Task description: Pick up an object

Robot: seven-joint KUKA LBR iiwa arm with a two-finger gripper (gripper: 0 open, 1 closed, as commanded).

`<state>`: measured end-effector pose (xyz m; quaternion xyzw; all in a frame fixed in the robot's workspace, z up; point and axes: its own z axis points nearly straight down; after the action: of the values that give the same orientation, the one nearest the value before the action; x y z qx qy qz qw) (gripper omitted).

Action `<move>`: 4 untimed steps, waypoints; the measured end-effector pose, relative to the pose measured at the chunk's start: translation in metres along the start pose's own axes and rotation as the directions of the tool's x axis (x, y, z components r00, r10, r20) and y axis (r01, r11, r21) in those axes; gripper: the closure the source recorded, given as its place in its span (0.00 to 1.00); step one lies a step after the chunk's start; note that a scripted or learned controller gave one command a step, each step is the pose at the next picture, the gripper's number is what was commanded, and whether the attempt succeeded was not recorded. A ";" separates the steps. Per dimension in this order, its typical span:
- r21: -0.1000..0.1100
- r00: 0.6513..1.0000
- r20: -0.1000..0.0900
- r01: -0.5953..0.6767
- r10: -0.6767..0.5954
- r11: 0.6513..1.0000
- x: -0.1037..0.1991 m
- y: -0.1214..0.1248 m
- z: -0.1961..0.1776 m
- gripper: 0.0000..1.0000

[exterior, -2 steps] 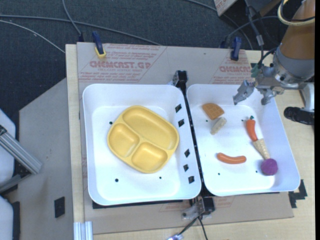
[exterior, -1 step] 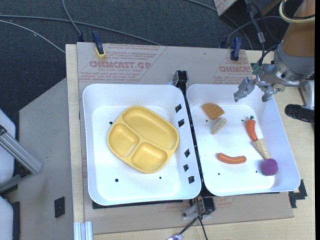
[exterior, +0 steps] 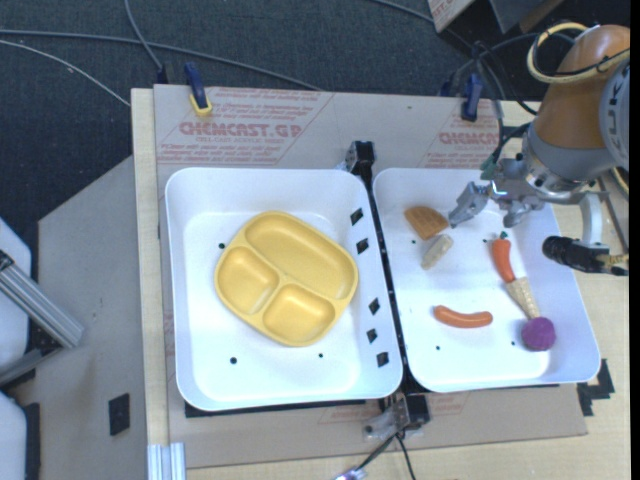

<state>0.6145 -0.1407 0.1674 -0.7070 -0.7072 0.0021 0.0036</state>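
1. The gripper (exterior: 487,201) hangs over the far edge of the right bin (exterior: 560,368). Its fingers stand apart and nothing sits between them, so treat it as wide and empty.
2. Candidates all lie in the right bin: a toast-like piece (exterior: 426,220) near the far-left corner, a pale wedge (exterior: 437,252) just beside it, a carrot (exterior: 502,258) toward the right edge, a cone (exterior: 523,295) below the carrot, a purple ball (exterior: 538,334) near the near-right corner, and a sausage (exterior: 463,317) toward the near edge.
3. The toast-like piece looks nearest to the fingers; you probably want that one.
4. Centre the fingers over it before you descend. The pale wedge lies very close, so keep one finger out of that gap, or you may nudge both.
5. Close only once the fingers straddle the piece, then lift straight up.
6. The left bin (exterior: 190,368) carries a yellow divided tray (exterior: 286,277); leave it alone.
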 end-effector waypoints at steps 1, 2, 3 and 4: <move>-0.003 1.000 0.001 0.000 0.000 1.000 0.000 -0.004 0.043 0.00; -0.003 1.000 0.000 0.000 0.000 1.000 0.000 -0.004 0.085 0.00; -0.008 1.000 0.001 0.000 0.000 1.000 0.000 -0.002 0.071 1.00; -0.015 1.000 0.004 0.001 -0.001 1.000 -0.003 0.004 0.007 1.00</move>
<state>0.6189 -0.1433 0.1599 -0.7068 -0.7074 -0.0021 -0.0032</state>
